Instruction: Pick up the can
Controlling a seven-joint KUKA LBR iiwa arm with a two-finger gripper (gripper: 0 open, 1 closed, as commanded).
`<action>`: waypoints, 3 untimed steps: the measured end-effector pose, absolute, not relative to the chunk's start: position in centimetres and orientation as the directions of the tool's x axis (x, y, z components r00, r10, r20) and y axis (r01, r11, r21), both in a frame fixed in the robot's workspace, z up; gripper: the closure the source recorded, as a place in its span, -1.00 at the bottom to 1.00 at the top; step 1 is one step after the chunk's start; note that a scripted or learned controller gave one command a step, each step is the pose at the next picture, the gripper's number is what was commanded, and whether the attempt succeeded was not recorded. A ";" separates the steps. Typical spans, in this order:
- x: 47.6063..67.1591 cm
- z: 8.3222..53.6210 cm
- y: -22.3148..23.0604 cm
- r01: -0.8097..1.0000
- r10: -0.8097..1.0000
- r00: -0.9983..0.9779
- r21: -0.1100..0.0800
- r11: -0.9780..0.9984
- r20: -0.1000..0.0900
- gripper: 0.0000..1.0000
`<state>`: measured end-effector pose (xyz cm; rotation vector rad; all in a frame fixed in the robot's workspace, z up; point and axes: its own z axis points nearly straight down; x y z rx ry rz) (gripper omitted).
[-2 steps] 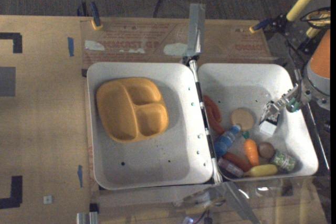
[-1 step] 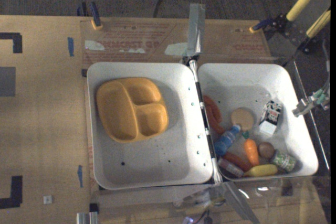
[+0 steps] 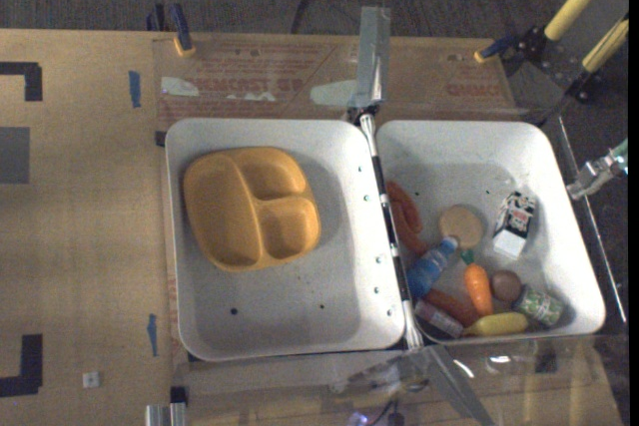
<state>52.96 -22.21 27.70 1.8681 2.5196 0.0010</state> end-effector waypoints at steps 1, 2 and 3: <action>48.2 21.1 -22.3 0.997 0.997 0.080 0.000 -0.080 -0.001 1.00; 49.7 22.9 -21.2 0.925 0.925 0.380 0.001 -0.380 -0.001 1.00; 62.8 17.6 -20.5 0.715 0.715 0.699 -0.001 -0.699 -0.001 1.00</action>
